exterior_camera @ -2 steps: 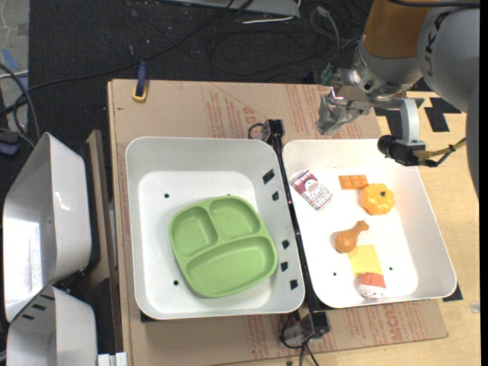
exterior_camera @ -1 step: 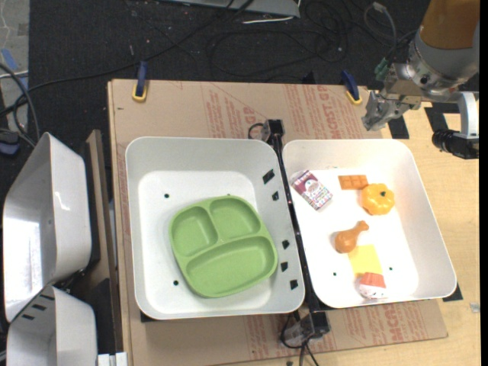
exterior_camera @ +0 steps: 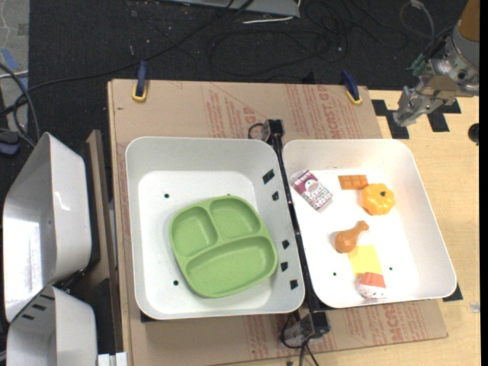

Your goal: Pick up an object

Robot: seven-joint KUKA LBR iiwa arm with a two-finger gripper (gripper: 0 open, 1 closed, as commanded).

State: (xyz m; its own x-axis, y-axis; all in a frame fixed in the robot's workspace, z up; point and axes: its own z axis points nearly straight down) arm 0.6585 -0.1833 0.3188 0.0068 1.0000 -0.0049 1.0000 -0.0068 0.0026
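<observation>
Right now I see the claw (exterior_camera: 412, 105) at the upper right, off past the right bin's (exterior_camera: 427, 204) far corner and above the desk (exterior_camera: 229, 105), well apart from everything in the bins. It carries nothing; I cannot tell how far it is open, since it is small and blurred from here. In the right bin, a purple-and-white packet (exterior_camera: 312, 190) lies near the left wall, tilted. An orange cracker (exterior_camera: 352, 181) sits near the far side, with a yellow pumpkin (exterior_camera: 377, 199) just beside it. Below those, an orange drumstick (exterior_camera: 350, 237) lies near the middle, and a yellow block (exterior_camera: 365, 259) sits just under it. A small red-and-white item (exterior_camera: 371, 284) rests near the front wall, touching the block. In the left bin (exterior_camera: 145, 204), a green tray (exterior_camera: 222, 245) with three compartments lies flat.
</observation>
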